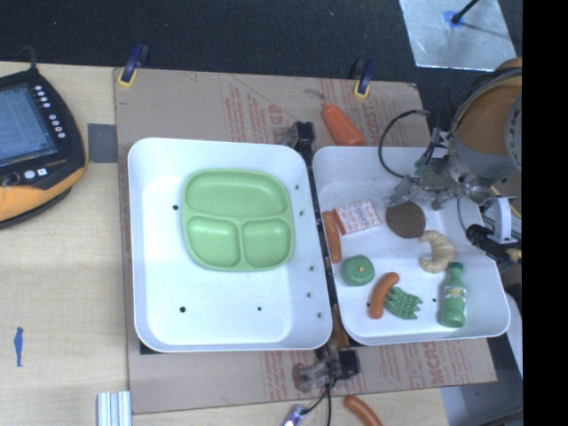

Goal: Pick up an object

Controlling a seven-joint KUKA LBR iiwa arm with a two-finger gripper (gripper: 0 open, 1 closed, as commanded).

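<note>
Arm poised over the right bin's far side, nothing lifted yet.

On the counter (80, 282), the left bin (160, 318) carries a green divided plate (238, 218); the right bin (355, 162) holds the candidates: green bottle (452, 295), croissant (436, 249), brown disc (406, 220), small sausage (383, 294). The claw (426, 187) hangs just beside the disc; whether it is spread or clenched I cannot tell. Best descend squarely over one isolated piece, clear of neighbours.

Arm (497, 122) cut off at right edge; tool (424, 187) fingers indistinct.
</note>
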